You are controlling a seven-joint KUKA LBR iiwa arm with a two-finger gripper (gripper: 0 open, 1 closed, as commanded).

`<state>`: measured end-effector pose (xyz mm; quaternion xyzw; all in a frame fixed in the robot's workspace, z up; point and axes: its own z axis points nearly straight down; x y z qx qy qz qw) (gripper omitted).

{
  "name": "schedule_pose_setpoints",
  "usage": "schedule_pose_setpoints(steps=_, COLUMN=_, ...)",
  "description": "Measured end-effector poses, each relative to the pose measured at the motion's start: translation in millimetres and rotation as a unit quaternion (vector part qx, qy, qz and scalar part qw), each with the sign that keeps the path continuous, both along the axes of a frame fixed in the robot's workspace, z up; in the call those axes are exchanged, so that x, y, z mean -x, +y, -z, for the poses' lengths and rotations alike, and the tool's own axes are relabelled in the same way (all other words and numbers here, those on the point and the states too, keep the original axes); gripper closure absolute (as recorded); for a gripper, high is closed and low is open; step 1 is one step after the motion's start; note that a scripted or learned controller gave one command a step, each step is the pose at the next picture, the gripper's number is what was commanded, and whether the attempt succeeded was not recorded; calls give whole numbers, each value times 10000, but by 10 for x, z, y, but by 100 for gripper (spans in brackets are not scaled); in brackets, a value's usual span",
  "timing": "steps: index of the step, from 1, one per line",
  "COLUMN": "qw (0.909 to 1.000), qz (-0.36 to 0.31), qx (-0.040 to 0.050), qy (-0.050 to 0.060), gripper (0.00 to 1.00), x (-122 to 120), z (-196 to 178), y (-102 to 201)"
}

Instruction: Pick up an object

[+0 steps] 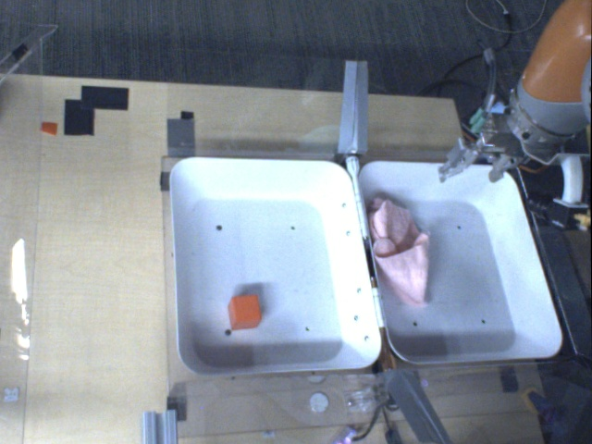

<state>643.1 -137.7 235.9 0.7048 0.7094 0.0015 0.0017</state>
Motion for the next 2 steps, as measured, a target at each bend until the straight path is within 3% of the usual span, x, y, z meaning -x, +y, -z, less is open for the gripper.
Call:
schedule_pose_setpoints(steps=1, qw=9993, qz=-366, qx=5, qy=-34, gripper=0, x=428, z=1380, y=223)
schedule_pose_setpoints(steps=2, qw=9953, qz=-963, qx=28, qy=-78, gripper=0, x=417, z=1429, y=492)
